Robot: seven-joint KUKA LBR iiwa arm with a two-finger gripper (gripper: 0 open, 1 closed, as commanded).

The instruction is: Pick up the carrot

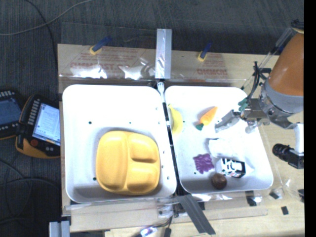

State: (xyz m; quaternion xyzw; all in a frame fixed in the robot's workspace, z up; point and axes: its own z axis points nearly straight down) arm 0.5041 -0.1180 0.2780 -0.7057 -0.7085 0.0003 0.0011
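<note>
The small orange plastic carrot with a green stub end (208,116) lies flat in the right white bin (256,179), in its far half and nearer the middle divider than the right wall, tilted so that the green end points toward the near-left. We see it whole, free of other things, and no finger touches it.

The two-finger gripper (224,121) hangs just to its right, low over the bin; its grey fingers seem slightly parted and hold nothing.

We judge the main risk to be a sideways nudge: coming in from the right, the fingers could push the light, tapered carrot toward the yellow banana-shaped toy (175,119) by the divider. Closing along its tilt, not across it, could squeeze it out.

Nearer the front of the same bin lie a crumpled white cloth (222,146), a purple toy (203,162), a black-and-white piece (232,167) and a brown ball (218,181). The left bin (79,107) bears a yellow divided tray (128,162).
</note>
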